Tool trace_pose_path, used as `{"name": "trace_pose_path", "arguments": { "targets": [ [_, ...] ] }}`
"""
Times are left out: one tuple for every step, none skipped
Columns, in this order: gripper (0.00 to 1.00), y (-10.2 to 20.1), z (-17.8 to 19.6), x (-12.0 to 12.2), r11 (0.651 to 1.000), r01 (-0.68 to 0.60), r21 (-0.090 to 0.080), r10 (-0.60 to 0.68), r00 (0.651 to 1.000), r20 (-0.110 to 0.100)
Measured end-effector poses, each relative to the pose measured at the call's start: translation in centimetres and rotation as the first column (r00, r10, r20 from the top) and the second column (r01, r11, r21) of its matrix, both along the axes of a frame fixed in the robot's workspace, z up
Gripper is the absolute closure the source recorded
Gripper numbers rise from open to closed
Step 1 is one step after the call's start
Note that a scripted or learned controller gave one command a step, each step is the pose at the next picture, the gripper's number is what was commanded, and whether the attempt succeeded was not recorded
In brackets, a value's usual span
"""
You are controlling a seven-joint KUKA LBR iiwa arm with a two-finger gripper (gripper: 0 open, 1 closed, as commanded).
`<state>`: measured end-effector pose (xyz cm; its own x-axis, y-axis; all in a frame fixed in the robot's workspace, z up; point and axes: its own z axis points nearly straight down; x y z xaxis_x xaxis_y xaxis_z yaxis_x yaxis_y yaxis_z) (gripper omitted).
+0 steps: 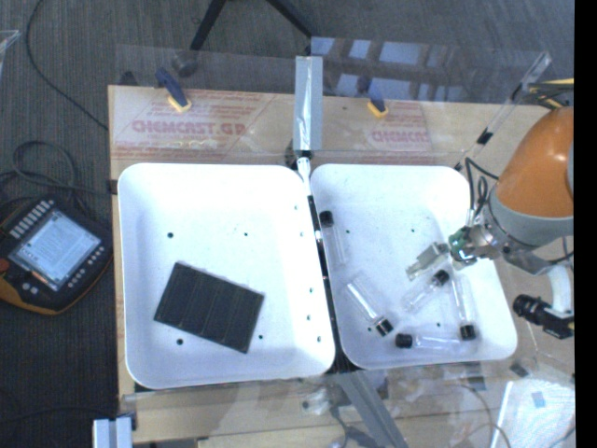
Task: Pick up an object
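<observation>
In the right bin (392,180), several clear little tubes with black caps lie on the white floor. One tube (424,294) sits just under the gripper (427,261), close to its tips. Another tube (464,314) lies a bit past it, toward the bin's near edge. Two more tubes (367,306) rest to the gripper's left. The gripper's two fingers are spread apart, with nothing between them. Far to its left, in the left bin (140,194), lies a flat dark pad (209,306).
</observation>
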<state>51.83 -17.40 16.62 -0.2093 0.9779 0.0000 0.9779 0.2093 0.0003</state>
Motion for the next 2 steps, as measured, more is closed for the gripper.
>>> {"name": "trace_pose_path", "arguments": {
  "targets": [
    [0.00, 3.8, -7.5, 3.0, 1.000, -0.009, -0.005, 0.009, 1.000, 0.012],
    [0.00, 7.2, -7.5, -0.5, 1.000, 0.003, -0.004, -0.002, 1.000, 0.015]
  ]
}}
